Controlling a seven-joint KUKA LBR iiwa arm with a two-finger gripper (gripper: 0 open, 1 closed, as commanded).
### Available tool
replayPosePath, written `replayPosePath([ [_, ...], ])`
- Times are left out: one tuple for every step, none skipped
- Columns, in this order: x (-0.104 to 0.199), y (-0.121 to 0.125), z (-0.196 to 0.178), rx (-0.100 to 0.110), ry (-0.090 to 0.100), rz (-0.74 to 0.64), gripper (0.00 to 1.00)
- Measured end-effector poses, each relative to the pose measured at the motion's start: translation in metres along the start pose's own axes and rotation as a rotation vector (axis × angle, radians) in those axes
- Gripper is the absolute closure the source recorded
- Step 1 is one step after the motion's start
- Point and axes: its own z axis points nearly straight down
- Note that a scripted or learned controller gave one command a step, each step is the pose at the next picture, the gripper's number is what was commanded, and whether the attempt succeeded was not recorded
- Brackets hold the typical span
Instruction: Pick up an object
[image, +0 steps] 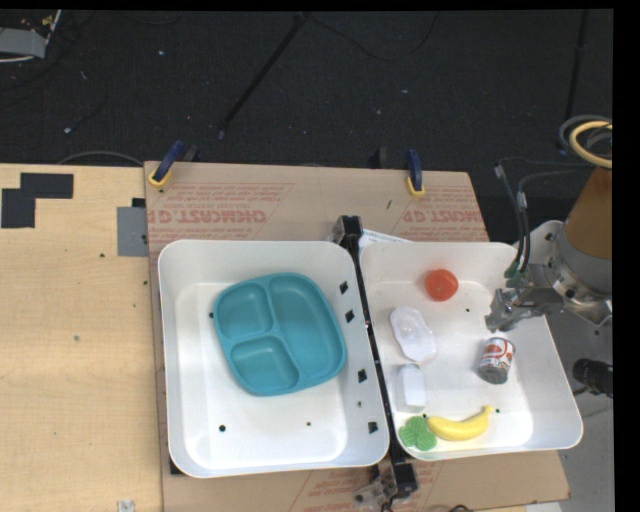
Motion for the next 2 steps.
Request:
replayPosePath([
  [0.0,-0.0001,0.0004,0.001,0.0,0.0,0.0],
  [-0.0004,0.0,-0.0095,0.001,0.0,0.001,1.0],
])
